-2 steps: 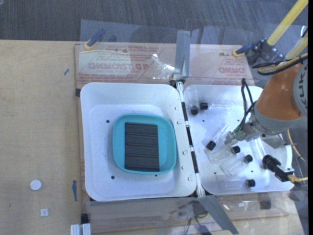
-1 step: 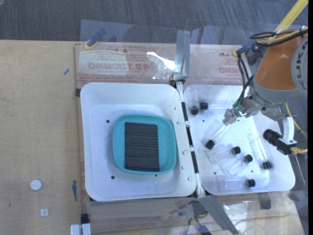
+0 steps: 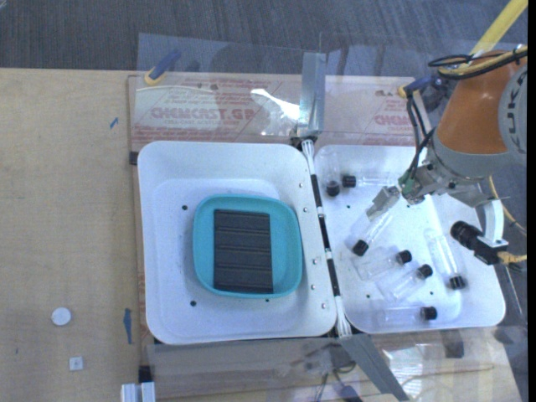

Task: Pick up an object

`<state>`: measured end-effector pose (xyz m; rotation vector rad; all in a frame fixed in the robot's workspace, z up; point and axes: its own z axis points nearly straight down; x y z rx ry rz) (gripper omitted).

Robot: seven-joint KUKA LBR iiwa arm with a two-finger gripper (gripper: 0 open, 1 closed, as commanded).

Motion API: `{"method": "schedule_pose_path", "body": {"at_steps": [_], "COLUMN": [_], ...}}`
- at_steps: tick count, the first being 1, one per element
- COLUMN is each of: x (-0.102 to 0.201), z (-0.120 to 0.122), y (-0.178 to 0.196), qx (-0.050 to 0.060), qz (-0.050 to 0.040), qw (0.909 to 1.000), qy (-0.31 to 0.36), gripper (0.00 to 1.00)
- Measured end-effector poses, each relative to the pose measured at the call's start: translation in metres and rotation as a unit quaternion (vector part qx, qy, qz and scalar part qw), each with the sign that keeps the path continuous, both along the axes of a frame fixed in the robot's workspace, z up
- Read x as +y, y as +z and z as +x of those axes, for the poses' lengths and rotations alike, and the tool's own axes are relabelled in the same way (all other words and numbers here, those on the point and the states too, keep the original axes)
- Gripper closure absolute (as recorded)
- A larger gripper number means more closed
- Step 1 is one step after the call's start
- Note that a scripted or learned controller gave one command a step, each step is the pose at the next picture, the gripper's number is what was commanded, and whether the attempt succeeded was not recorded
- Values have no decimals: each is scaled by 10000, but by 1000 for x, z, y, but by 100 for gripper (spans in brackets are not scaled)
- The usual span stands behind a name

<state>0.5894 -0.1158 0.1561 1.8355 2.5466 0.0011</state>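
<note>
We see the gripper (image 3: 400, 193) low over the right bin (image 3: 494, 308), touching a clear vial (image 3: 372, 224) with a black cap; we cannot tell whether it grips it. More capped vials (image 3: 406, 279) lie scattered nearby. The left bin (image 3: 159, 241) holds a teal tray (image 3: 203, 224) carrying a dark block (image 3: 243, 250).

One fixed cam overhead, slanted down on both bins (image 3: 151, 224).
</note>
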Motion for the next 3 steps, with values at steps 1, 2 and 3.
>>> {"method": "schedule_pose_path", "body": {"at_steps": [1,2,3], "x": [10,15,14], "z": [25,-33,-31], "y": [-67,-67,-57], "qx": [-29,-34,-63], "qz": [-5,-1,-7], "qw": [9991,9974,9974], "qy": [421,724,712], "gripper": [0,0,100]}}
